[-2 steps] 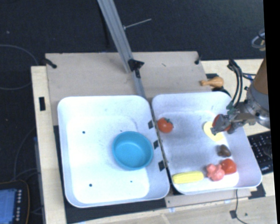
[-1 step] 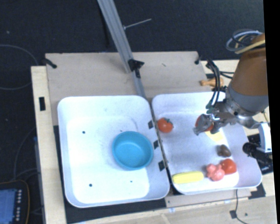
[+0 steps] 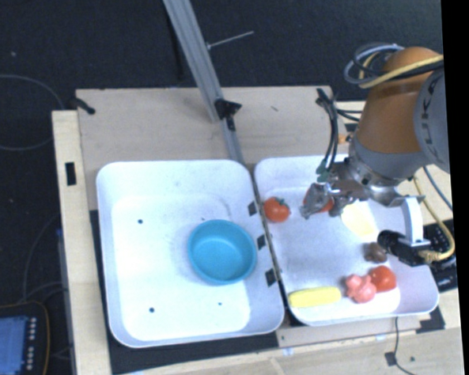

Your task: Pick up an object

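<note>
In the right bin [image 3: 302,250] my gripper [image 3: 316,201] hangs low over the upper middle. A small red patch [image 3: 328,205] shows right at its tip; I cannot make out what it is. An orange-red tomato-like toy [image 3: 276,210] with a green top lies just left of the gripper, near the bin's left wall. A pale yellow object [image 3: 360,221] lies just right of the gripper. Further down are a small brown object [image 3: 374,253], a red object [image 3: 383,277], a pink object [image 3: 358,288] and a yellow banana-like piece [image 3: 314,297].
A blue bowl [image 3: 221,251] stands in the left bin [image 3: 140,196], near its right wall. A grey metal pole [image 3: 199,58] slants from the top towards the gap between the bins. The arm's black cabling [image 3: 404,248] hangs over the right bin's right side.
</note>
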Motion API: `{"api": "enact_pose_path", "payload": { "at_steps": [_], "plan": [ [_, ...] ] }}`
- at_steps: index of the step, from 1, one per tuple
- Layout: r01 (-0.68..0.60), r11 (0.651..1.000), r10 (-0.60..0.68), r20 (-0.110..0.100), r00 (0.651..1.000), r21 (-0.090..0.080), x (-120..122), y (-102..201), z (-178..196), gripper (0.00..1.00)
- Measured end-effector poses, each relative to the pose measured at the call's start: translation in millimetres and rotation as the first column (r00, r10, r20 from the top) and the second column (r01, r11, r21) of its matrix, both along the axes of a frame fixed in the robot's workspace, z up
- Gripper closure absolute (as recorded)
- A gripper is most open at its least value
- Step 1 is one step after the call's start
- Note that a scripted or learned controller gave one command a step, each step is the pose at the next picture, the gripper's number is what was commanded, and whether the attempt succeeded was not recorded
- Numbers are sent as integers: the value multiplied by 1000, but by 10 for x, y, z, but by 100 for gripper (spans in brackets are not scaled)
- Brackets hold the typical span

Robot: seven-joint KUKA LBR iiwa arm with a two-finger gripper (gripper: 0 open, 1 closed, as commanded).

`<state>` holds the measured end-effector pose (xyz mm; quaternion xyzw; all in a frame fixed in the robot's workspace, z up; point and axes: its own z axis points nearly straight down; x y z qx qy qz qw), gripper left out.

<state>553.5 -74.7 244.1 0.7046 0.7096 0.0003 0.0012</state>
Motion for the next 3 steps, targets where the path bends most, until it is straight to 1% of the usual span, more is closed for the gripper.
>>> {"api": "enact_pose_path", "payload": {
  "at_steps": [1,2,3],
  "plan": [
    [-1,1000,1,-1,1000,1,200,498,-116,100],
    [-2,1000,2,-2,1000,2,338,1098,-135,100],
    [-2,1000,2,-4,1000,3,477,1528,-153,100]
  ]
}}
